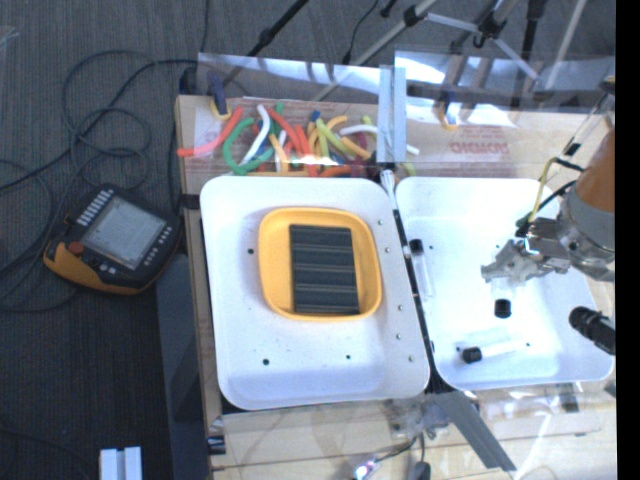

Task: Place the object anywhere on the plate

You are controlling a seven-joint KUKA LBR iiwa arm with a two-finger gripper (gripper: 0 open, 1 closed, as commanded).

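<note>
A yellow plate [272, 268] lies in the left white bin [235, 368]. A dark, ridged rectangular block [322, 269] rests flat on the plate's middle. My gripper [507, 266] hangs over the right bin [450, 208], near its centre right, well apart from the plate. Just below the gripper a small black cylinder [502, 308] stands on the bin floor. A white marker with a black cap [486, 351] lies nearer the front edge. I see nothing held in the gripper.
A clear thin tube [420, 268] lies along the right bin's left wall. Coloured flexible tubes [285, 138] are heaped behind the left bin. A teach pendant [115, 240] sits on the floor at left. Tripod legs cross the back.
</note>
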